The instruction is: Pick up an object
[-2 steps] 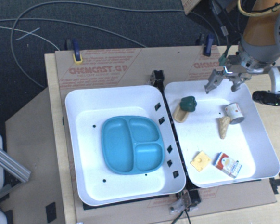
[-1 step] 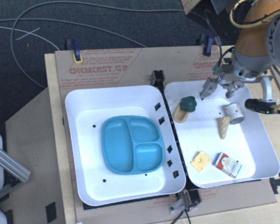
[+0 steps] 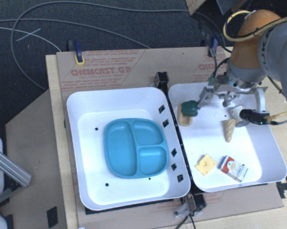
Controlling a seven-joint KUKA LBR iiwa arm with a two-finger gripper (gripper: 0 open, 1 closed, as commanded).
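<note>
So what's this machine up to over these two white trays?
A robot arm reaches in from the right over the right bin, its hand low near a dark green object at the bin's left side. Nothing is visibly held in the hand. Also in that bin lie a tan wedge, a yellow block and a small red and white packet. The left bin holds a blue divided plate.

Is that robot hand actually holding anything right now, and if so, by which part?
It cannot be told. The gripper hangs over the right bin, close to a green object, but nothing shows clearly between its fingers.
</note>
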